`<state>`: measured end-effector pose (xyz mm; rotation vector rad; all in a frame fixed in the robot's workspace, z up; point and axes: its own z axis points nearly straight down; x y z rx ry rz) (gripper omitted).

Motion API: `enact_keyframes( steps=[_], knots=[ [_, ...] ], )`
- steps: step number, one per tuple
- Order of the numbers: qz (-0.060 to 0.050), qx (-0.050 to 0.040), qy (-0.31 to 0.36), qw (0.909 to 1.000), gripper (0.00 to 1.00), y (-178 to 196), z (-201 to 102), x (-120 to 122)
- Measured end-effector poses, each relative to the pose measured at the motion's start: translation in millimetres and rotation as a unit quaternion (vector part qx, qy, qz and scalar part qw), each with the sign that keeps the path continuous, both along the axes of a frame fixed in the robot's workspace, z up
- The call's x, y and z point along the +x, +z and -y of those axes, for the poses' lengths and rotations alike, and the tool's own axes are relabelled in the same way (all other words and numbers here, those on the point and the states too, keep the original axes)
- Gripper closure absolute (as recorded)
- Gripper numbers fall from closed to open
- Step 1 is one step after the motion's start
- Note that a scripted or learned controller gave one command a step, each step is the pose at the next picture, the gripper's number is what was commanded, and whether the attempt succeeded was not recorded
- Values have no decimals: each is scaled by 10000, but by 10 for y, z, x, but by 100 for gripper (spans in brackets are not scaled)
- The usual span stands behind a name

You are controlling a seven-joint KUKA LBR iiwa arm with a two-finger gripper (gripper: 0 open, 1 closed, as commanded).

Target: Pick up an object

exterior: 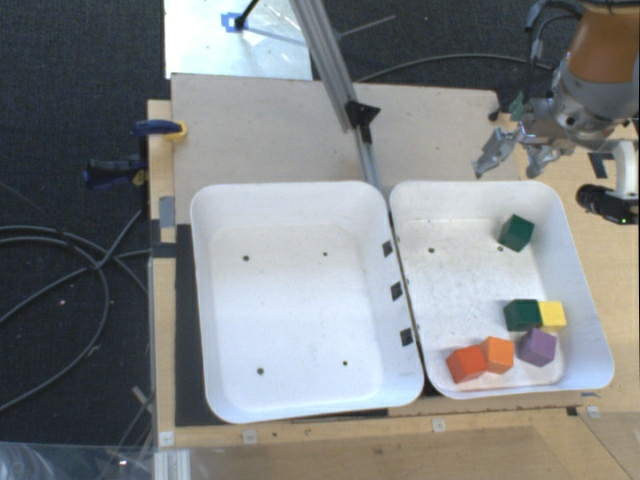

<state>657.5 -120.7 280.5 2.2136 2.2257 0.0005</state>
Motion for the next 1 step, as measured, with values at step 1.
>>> enact_keyframes(
  steps=[1],
  knots=[
    [-2,-1,-42,10000,0,271,403,-587]
  ],
)
